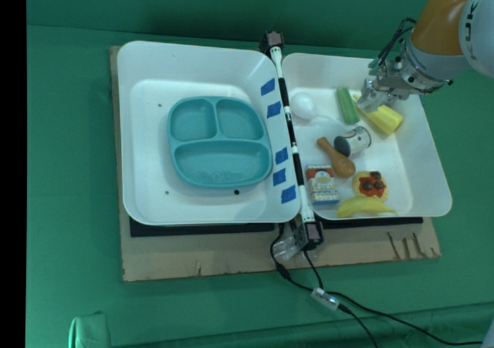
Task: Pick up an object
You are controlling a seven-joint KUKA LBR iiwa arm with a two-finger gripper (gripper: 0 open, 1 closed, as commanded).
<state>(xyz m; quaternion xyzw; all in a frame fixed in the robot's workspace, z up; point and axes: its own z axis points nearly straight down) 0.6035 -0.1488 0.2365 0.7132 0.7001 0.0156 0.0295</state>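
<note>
Reaching in from the right, my arm (455, 11) hangs over the far right part of the right bin (432, 184), and my pincer (376, 98) sits low just above the yellow block (384, 119), close beside the green cucumber-like piece (346, 105). Whether my fingers are spread or closed I cannot tell from this angle, and nothing shows between them, so I claim no hold on anything.

Other things lie in the same bin: a white egg (302, 106) near the divider, a small can (356, 140) on its side, a brown drumstick-shaped toy (336, 157) just beside it, a small printed box (322, 185), a round yellow piece with dark red bits (370, 184), and a banana (364, 206) along the near edge.

The left bin (147, 69) holds a teal divided plate (220, 142) with three compartments. Both bins rest on a cardboard sheet (193, 265) over the green worktop (69, 184), with cables (340, 308) trailing off toward the front.
</note>
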